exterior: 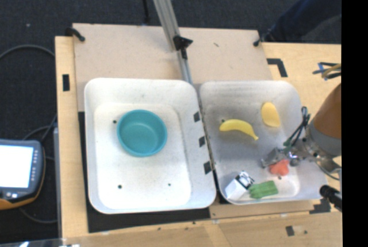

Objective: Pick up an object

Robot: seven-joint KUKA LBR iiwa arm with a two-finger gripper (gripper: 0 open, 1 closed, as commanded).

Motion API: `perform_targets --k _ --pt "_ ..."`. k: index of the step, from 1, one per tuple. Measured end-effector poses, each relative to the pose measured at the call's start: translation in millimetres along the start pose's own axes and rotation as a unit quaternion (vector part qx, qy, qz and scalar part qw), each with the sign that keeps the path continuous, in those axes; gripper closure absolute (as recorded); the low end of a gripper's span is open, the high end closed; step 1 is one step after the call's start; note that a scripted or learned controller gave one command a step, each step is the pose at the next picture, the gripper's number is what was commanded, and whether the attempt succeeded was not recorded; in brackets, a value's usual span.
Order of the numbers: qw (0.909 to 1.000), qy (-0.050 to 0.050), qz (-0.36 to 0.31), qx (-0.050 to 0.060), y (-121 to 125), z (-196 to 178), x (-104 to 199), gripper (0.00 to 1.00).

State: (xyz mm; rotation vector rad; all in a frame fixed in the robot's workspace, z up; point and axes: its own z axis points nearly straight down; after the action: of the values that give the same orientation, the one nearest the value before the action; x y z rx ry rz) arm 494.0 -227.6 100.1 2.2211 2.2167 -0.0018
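The right bin (pixel 230 93) holds several objects. A yellow banana (pixel 238 127) lies near its middle, and a small yellow rounded object (pixel 270 114) sits behind it to the right. A red object (pixel 280 168) rests near the bin's right side, with a green object (pixel 263 189) and a small white and black object (pixel 240 184) at the front. My gripper (pixel 281 156) is low over the right side of this bin, directly above and behind the red object, close to it or touching it.
A teal bowl (pixel 142 132) stands in the left bin (pixel 103 194). A slanted metal pole (pixel 167 10) rises from behind the two bins. The arm's orange band (pixel 329 115) sits over the right bin's right rim.
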Motion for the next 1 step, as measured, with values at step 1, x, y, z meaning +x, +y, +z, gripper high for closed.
perform_targets --k 1 --pt "1.0 0.0 0.002 -0.003 1.6 -12.0 -0.2 1.0"
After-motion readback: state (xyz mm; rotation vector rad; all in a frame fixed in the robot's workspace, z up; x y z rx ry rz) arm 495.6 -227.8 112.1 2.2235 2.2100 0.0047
